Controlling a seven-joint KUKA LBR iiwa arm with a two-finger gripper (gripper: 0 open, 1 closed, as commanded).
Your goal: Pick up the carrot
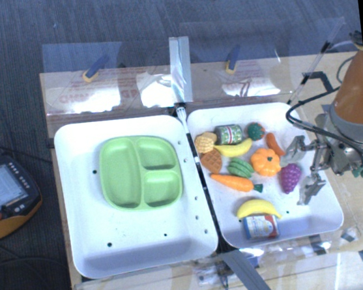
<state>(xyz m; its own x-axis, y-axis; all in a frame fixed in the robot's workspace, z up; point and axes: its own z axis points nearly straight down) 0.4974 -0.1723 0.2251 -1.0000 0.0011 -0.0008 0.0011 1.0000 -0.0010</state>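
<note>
My hand (306, 166) hangs released over the right bin (335, 217), holding nothing, while one carrot (232, 181) lies mid-bin between two bananas (256, 208), near one pumpkin (265, 161).

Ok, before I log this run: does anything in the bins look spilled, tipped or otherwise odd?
Nothing stands out. The carrot lies among the other toy foods in the right bin, and the green tray sits flat in the left bin.

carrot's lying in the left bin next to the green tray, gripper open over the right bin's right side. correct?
Not quite. The camera view shows the carrot in the right bin, among the other toy food, not by the green tray. The gripper is open over that bin's right side.
</note>
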